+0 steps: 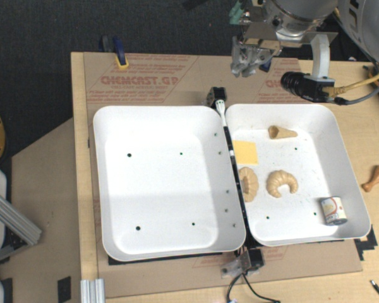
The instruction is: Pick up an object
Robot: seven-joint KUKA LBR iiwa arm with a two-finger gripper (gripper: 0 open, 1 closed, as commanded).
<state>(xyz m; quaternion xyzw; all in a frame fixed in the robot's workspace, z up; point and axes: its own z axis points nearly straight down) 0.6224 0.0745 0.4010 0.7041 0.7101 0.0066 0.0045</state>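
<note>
Brown protective sheet [177, 74] under the bins: printed in red "CHEMCAST GP", repeated in rows; smaller red lines beneath too fine to read. Small can [333, 210] in right bin [347, 169]: label print illegible.

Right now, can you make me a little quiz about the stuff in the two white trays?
1. True or false: the flat yellow square slice lies in the left white bin.
2. How many things lie in the right white bin?
3. The small printed can lies near which corner: A near-right, B far-left?

Key: 1 false. 2 five: slice, curved tan croissant, round tan bun, small tan wedge, can. 3 A.
</note>
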